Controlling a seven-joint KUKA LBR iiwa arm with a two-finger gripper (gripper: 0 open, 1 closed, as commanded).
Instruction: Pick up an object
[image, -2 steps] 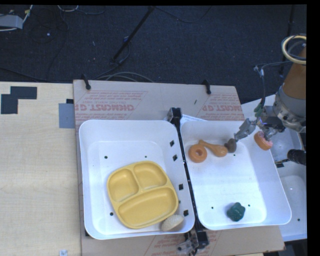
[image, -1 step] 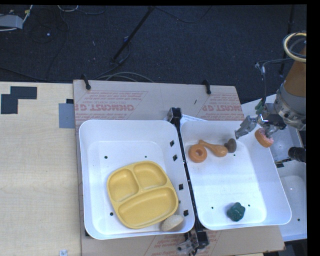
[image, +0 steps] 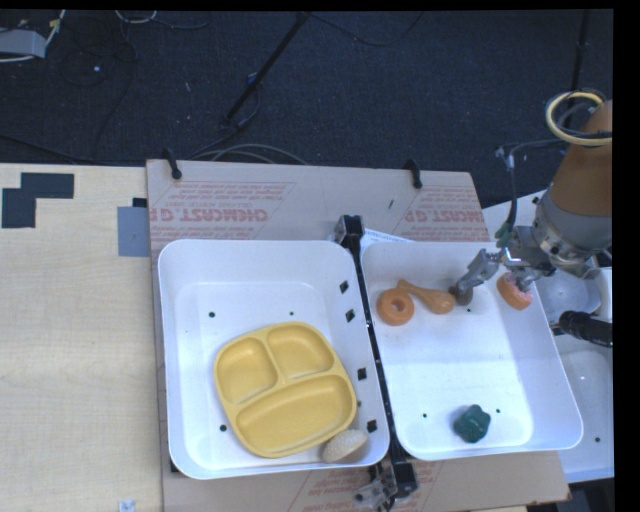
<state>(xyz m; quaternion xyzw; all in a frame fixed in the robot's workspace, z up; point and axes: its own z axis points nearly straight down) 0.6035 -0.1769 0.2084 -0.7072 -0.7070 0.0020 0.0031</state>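
We see 2 shallow white bins side by side on the bench, the left bin (image: 190, 300) and the right bin (image: 520, 380), with a black divider strip between them.

The gripper (image: 490, 275) reaches in from the right, over the upper part of the right bin. 1 grey finger (image: 470, 280) slants down and left, its dark tip just beside the narrow end of an orange object; the other finger we cannot make out clearly, so we cannot tell whether the fingers are spread or pressed together. Nothing shows between them.

The orange object (image: 412, 300) lies in the upper left part of the right bin. It looks like a ring or doughnut shape at its left end, with a hole in the middle, joined to a tapering, paler orange stem that runs right toward the finger tip. Its surface is smooth and matte.

A second small orange-red piece (image: 515, 292) sits near the right wall of the same bin, just below the wrist. A dark green lump (image: 472, 423) rests near the front of the right bin, well apart from the others.

In the left bin lies a yellow tray (image: 285, 388) with 3 compartments, tilted, and a beige oval piece (image: 345, 446) touching its lower right corner.
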